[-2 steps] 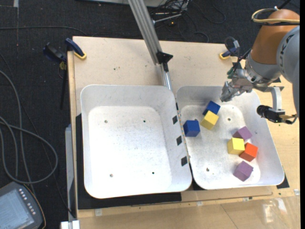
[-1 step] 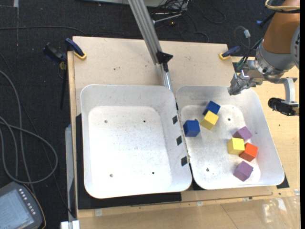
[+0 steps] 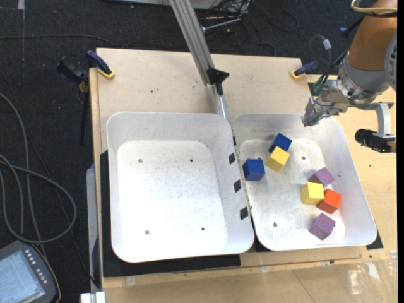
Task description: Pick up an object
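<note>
The grey two-finger gripper [image 3: 310,120] hangs over the far right corner of the right-hand shallow white plastic bin [image 3: 353,169], its dark tip just at the bin's rim, and the slanted view from above blurs it too much to tell how it is set; nothing can be seen held at its tip. Behind it the grey arm with its orange band [image 3: 372,36] rises toward the upper right and is cut off by the frame edge, with loose cables trailing from the wrist. Nearest the gripper inside that bin lie a dark blue cube [image 3: 281,142] and a yellow cube [image 3: 277,159], touching each other, with a second blue cube [image 3: 254,169] just beside them near the bin's left wall. Further toward the near right side sits a tight cluster: a light purple cube [image 3: 323,176], a second yellow cube [image 3: 312,192] touching it, an orange-red cube [image 3: 330,200] pressed against the yellow one, and another purple cube [image 3: 322,225] a little apart below. The left-hand shallow white bin [image 3: 120,188] stands edge to edge with the first, its floor speckled with dark flecks. Both rest on a pale wooden bench top [image 3: 164,81], crossed at a slant by a silver metal post [image 3: 192,30] whose upper end leaves the frame.
</note>
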Controlling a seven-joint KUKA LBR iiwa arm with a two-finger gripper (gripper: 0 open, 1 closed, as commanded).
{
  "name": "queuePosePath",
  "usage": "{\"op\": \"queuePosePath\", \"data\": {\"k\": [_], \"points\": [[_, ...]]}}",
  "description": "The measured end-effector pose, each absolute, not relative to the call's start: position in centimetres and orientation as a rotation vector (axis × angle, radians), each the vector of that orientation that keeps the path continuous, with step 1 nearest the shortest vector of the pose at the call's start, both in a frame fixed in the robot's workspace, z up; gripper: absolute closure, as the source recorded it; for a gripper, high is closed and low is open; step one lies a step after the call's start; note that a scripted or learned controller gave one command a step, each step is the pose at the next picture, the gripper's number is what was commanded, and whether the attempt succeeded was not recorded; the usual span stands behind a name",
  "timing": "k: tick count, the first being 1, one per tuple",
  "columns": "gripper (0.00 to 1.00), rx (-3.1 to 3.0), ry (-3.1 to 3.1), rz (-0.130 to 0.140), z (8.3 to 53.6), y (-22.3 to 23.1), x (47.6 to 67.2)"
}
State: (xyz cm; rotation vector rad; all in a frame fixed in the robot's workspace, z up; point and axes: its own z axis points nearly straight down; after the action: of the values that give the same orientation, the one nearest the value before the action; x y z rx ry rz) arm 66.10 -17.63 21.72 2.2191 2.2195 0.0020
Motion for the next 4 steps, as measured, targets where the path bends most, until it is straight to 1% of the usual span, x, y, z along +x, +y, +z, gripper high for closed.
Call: {"op": "queuePosePath", "data": {"k": [1, 2, 3, 4], "points": [[1.0, 2.215, 2.23, 0.001, 22.9, -12.0, 64.6], [1.0, 2.214, 2.231, 0.003, 23.8, -6.8, 64.3], [1.0, 2.213, 2.233, 0.0, 23.6, -1.0, 63.9], [1.0, 2.216, 2.231, -0.001, 23.3, 3.2, 62.4]]}}
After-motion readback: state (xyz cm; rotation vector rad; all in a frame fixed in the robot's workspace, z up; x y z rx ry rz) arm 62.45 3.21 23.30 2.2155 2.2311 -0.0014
